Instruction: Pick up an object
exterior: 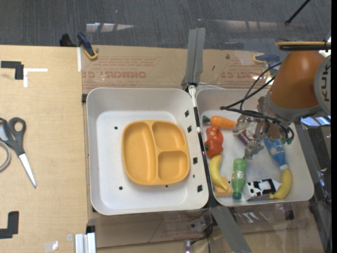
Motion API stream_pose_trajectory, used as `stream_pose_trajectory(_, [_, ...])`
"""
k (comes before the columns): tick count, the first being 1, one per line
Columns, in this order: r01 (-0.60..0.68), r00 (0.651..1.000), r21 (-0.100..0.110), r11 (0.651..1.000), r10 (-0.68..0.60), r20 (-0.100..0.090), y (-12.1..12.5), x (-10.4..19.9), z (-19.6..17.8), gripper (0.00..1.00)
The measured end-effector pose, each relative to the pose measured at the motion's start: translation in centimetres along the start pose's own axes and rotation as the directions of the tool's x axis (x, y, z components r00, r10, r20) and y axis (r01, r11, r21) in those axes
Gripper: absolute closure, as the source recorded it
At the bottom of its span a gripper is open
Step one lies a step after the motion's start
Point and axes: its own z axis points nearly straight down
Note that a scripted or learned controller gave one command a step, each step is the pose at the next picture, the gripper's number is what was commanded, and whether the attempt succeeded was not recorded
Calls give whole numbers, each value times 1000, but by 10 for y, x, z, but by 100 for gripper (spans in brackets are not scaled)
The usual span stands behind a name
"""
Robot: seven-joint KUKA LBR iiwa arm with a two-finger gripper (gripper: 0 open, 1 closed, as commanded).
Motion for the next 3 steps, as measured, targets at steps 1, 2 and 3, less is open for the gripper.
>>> stream_pose_trajectory(1, [113,994,1,994,-113,3,-75,13,-1,0])
stream_pose_trajectory(2, [-26,1000,-2,1000,26,-1,-16,-4,1,0])
stream_pose_trajectory(3, [-44,999,4,999,44,-8,7,-62,0,0])
